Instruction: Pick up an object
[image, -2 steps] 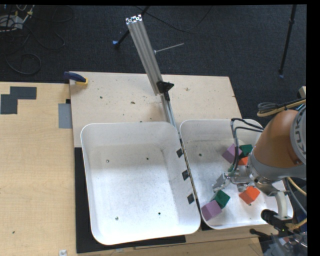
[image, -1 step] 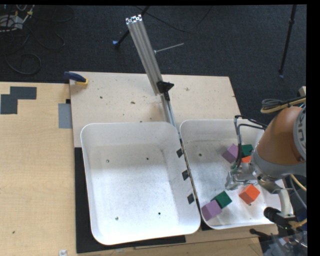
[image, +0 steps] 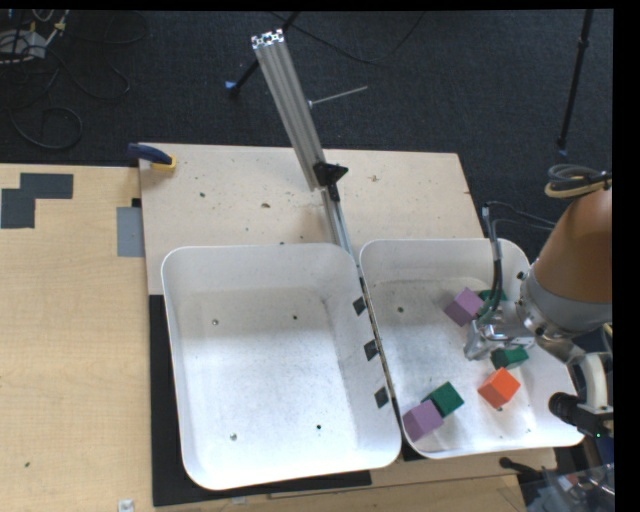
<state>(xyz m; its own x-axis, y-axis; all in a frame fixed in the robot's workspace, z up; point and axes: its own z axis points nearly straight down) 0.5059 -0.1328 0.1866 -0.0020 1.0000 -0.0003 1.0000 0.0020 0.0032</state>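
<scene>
pincer (image: 487, 340) low among purple block (image: 463, 306), green block (image: 513, 354), orange block (image: 499, 387).

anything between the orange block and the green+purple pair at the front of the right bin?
In the camera view, only bare white bin floor separates the orange cube from the dark green cube touching the lower purple cube.

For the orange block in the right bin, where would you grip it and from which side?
Judging by this view, take the orange block from above, fingers closing on two opposite flat faces. It lies apart from the green block and purple block, so its sides look free. The bin's near wall is close, so a sideways approach looks harder.
</scene>
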